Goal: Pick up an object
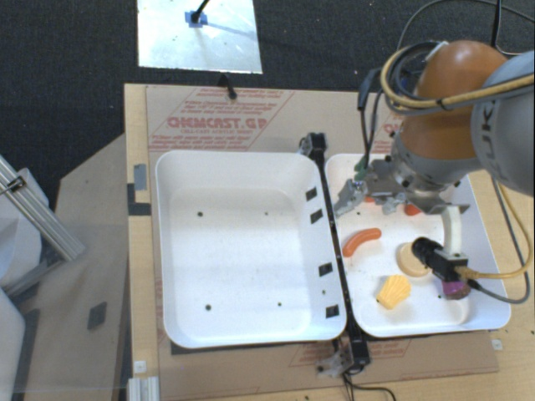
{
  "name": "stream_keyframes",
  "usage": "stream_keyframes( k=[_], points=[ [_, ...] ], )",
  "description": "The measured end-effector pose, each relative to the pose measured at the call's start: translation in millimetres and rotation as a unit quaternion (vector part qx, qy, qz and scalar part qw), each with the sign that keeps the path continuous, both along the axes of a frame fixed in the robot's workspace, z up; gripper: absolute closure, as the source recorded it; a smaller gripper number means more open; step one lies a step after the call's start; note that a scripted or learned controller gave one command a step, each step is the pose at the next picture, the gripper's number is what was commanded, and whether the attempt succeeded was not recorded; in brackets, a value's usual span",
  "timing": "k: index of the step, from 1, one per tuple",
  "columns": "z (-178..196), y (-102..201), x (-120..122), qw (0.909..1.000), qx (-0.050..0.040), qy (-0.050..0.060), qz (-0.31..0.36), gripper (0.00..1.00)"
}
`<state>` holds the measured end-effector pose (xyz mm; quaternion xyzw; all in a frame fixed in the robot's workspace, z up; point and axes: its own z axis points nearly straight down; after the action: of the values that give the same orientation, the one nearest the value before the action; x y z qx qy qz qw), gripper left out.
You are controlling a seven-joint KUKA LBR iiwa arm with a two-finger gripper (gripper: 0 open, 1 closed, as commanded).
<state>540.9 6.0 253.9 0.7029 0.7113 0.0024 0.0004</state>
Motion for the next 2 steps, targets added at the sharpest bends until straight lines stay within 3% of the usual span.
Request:
stream_keyframes(
  k=[1, 2],
  points=[
    [-74, -33, 18, 1.0, -0.0022, 0.004, -0.006, 0.0],
    [-89, -97, 13, 1.0, -0.002, 0.002, -0.008, 0.0]
  ],
)
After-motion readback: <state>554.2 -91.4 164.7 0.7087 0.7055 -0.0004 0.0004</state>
